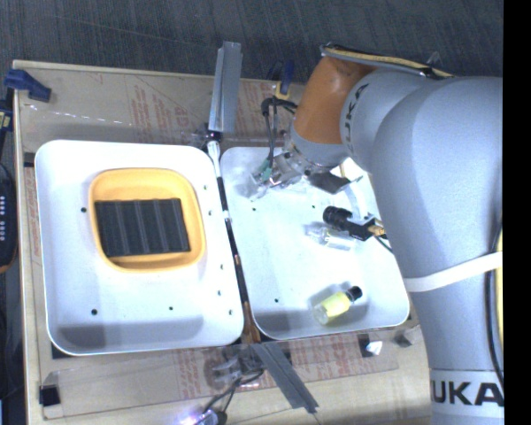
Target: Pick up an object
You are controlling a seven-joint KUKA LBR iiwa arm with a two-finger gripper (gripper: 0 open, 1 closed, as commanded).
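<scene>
On the tabletop [115,104] two white bins sit side by side. The left bin [62,308] carries one yellow tray [142,182] with a dark ribbed insert [142,226] of four slats. A thin dark strip [230,237] runs between the bins, and a metal rail [223,82] stands at its far end. A blue clamp [22,82] grips the tabletop's far left corner.

The grey arm [425,166], with its orange band [323,104], covers the right bin's [274,273] right side. Its end effector [267,177] is low in that bin's far left corner, and whether it is spread or pressed together cannot be told.

One small yellow bottle [336,304] with a black cap lies on its side near the right bin's front wall, well apart from the end effector, with nothing over it. One small clear item [326,235], too faint to identify, lies between the bottle and the end effector, nearer the arm.
</scene>
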